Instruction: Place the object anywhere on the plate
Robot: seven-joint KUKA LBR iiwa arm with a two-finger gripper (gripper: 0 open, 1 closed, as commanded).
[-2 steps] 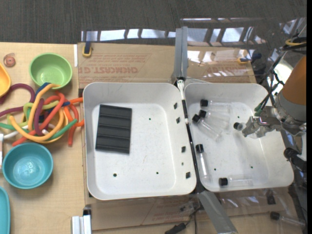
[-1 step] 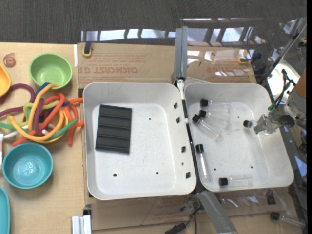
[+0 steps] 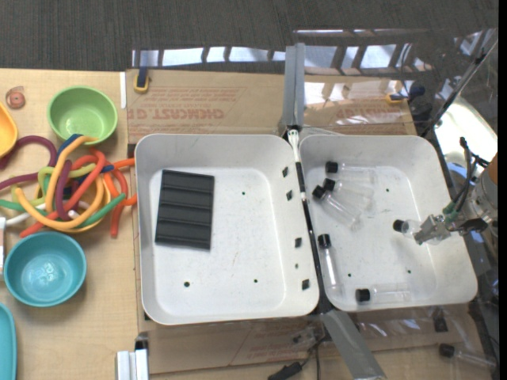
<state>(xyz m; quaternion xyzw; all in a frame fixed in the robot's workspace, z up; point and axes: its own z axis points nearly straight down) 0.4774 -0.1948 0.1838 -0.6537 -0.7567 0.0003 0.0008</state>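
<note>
Clear plastic vials with black caps lie scattered across the right bin: a cluster of them near its upper left, one vial along the left wall, one by the near edge, and one just beside the gripper. The gripper hangs low over the bin's right side; whether it is released or grasping cannot be told. The ridged black plate lies flat in the left bin, towards its left. Beside the bins, the wooden worktop carries a green bowl, a teal bowl and tangled coloured ropes.
</note>
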